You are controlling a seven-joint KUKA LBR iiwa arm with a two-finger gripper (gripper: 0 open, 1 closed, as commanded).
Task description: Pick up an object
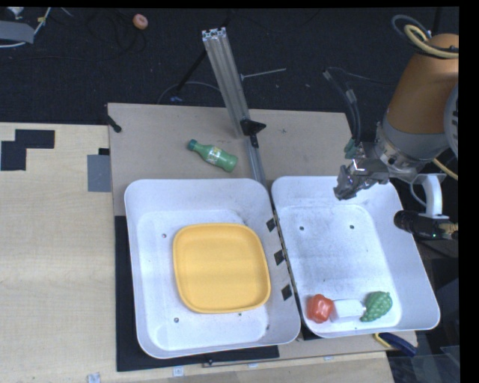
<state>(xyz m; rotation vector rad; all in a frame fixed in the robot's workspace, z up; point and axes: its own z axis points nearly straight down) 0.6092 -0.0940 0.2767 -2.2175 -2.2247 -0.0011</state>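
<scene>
- The arm's fingers [350, 187] hung over the far rim of the right bin [337, 232], near its upper corner; they were dark and small in the camera view, and I cannot tell how far apart they stood or whether anything lay between them.
- Behind them rose the grey wrist and the orange band [423, 82], with yellow and black cables looping above.
- Objects to pick lay well apart from the fingers, along the near wall of the right bin: a red tomato-like toy [319, 307], a white block [346, 309] touching it, and a green bumpy toy [376, 305] just beside the block.
- The left bin [146, 224] held a yellow square plate [221, 267], lying flat near its middle.
- Black clips sat along the seam between the two bins.
- Both bins rested on a tan board on the table [52, 247], whose pale wood surface carried dark square patches at the left.
- On the board beyond the left bin lay a green bottle [212, 155] on its side.
- A slanted aluminium rail [230, 82] ran from the far side down toward the seam between the bins.
- The floor beyond was dark, with loose cables and a small orange ball [140, 21].
</scene>
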